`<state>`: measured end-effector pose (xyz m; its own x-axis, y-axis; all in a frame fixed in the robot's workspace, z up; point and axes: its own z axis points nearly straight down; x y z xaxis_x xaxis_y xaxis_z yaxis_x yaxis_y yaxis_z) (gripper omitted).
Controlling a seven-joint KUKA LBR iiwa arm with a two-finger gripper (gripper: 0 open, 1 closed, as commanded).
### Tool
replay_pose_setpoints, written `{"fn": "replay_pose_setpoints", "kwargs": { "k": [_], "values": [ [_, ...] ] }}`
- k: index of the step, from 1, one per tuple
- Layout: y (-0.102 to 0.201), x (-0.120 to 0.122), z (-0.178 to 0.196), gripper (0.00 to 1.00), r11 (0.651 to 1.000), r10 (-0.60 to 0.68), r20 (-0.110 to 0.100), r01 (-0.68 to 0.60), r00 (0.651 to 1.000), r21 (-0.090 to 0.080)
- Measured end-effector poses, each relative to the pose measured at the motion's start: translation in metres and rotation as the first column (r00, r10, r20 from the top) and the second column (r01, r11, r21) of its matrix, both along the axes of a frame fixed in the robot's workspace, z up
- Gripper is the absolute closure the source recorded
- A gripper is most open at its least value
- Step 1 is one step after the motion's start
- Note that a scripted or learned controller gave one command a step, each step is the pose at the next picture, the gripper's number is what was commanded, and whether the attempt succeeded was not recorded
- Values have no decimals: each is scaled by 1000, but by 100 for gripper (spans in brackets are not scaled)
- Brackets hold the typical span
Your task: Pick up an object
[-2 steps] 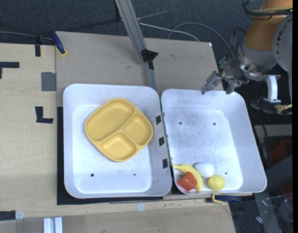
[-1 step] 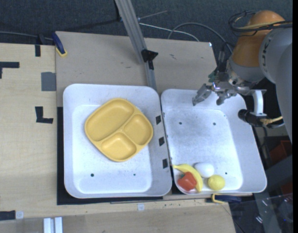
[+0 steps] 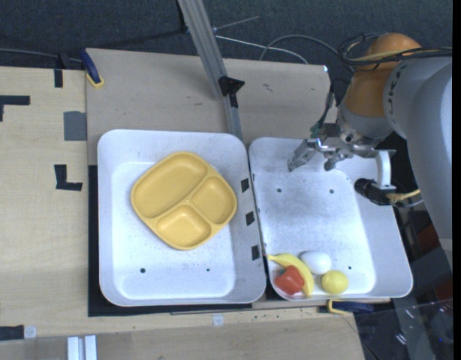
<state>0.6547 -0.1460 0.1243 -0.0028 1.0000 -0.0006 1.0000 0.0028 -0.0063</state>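
Note:
My gripper point(image 3: 314, 160) hangs over the far edge of the right bin point(image 3: 320, 201), its two fingers spread apart with nothing between them. The small objects lie together at that bin's near edge, well away from the gripper: a yellow banana point(image 3: 298, 265), a red piece point(image 3: 290, 280) against it, a white egg-like object point(image 3: 316, 261) and a yellow ball point(image 3: 335, 282).
A yellow divided plate point(image 3: 184, 199) lies in the left bin point(image 3: 118, 223). A grey metal pole point(image 3: 208, 43) slants down from the top toward the gap between the bins. The grey arm with its orange band point(image 3: 381, 73) fills the upper right.

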Motion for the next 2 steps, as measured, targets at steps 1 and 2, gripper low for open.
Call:
{"fn": "replay_pose_setpoints", "kwargs": {
  "k": [1,2],
  "values": [
    [1,1,13,100,1000,2,5,-2,1000,0],
    [6,4,57,100,1000,0,10,0,1000,0]
  ]
}}
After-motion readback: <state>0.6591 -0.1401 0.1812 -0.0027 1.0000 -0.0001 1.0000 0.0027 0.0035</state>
